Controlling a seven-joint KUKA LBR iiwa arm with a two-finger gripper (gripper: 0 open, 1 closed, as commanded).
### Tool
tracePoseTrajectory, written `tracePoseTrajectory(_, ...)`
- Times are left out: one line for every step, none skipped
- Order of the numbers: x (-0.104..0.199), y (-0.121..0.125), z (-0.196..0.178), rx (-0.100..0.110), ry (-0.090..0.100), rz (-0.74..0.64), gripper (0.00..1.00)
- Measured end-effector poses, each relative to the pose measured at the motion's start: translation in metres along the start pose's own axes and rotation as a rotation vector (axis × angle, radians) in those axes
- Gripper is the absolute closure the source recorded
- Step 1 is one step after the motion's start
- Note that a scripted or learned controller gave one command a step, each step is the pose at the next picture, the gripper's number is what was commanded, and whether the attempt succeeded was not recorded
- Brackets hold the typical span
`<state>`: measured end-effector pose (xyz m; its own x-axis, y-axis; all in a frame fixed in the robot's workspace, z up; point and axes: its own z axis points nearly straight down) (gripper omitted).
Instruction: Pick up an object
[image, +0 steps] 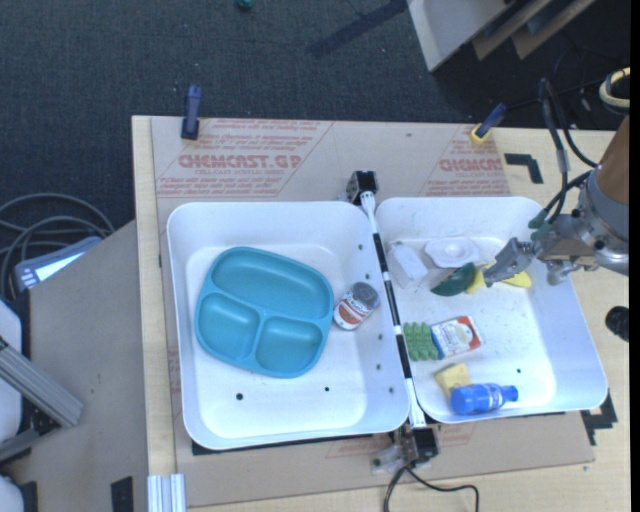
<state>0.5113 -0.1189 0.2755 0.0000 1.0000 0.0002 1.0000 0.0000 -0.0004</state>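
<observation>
The end effector (508, 262) sits low in the right bin (580, 340) beside a green-yellow object (462, 279). Whether it is grasping cannot be determined, and no lift is evident.

The arm (610, 215) runs off the right edge, so its upper part is cut away. The pincer (508, 262) covers part of a yellow piece (517, 280) and a green object (458, 282); fingers too blurred to judge. The packet's (455, 337) label is unreadably small.
</observation>
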Motion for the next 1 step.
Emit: tracePoseTrajectory(-0.0159, 0.0524, 0.1289, 0.001, 0.000, 0.001, 0.00)
